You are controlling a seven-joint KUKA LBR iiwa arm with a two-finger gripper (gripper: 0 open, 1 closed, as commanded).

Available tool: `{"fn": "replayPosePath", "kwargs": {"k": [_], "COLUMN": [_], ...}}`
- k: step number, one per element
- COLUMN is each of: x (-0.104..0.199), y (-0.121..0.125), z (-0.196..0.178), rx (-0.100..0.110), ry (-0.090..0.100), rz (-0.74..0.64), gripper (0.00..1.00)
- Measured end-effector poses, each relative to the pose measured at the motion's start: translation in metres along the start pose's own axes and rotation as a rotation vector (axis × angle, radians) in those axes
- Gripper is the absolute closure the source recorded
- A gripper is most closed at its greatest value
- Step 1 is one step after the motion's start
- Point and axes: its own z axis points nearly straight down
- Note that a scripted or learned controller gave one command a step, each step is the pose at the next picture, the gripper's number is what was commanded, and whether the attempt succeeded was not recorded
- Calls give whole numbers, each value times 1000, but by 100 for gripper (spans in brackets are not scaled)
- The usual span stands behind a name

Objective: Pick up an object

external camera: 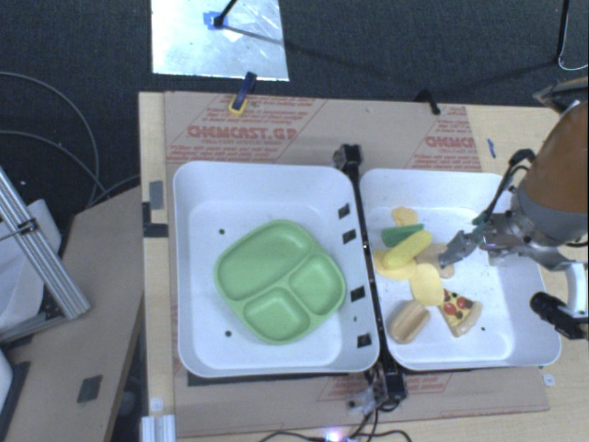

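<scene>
— So, where is your pincer (451,254) now?
— You see it low in the right bin (488,343), among the toy food. Its tips are near a yellow corn piece (406,251) and a pale round item (425,285). If it is clenched or released, I cannot tell.
— And other objects?
— A pizza slice (459,311) and a bread roll (409,320) lie nearby. The left bin (198,339) has a green divided plate (279,281).

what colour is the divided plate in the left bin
Light green, seen clearly in the camera view: the three-compartment plastic plate.
</scene>
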Motion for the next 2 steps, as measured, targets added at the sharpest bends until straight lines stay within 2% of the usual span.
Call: {"fn": "replayPosePath", "kwargs": {"k": [1,2], "x": [-26,-13], "y": [-39,21], "z": [106,102], "rx": [2,-6], "ry": [1,-1], "rz": [5,-4], "gripper": [0,0]}}
